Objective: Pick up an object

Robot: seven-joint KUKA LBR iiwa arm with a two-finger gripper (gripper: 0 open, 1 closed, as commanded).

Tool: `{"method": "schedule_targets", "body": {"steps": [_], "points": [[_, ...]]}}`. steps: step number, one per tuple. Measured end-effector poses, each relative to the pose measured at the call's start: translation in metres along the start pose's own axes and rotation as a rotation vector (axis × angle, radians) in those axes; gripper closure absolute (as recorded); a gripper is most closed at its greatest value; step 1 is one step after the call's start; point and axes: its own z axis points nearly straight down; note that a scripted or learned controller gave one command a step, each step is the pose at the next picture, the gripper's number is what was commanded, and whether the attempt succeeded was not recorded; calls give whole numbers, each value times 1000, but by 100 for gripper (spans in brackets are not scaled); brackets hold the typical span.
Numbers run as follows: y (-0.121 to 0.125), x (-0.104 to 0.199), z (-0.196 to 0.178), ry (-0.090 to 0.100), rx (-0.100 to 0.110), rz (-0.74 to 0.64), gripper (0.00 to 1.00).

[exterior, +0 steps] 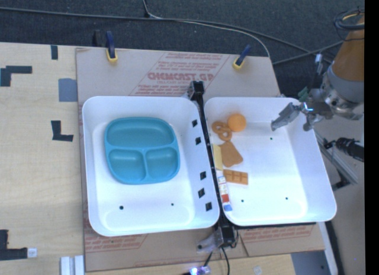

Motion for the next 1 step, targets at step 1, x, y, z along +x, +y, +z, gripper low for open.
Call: {"method": "schedule_targets", "body": {"steps": [1], "points": [[-9,1,47,0,2,1,0]]}}
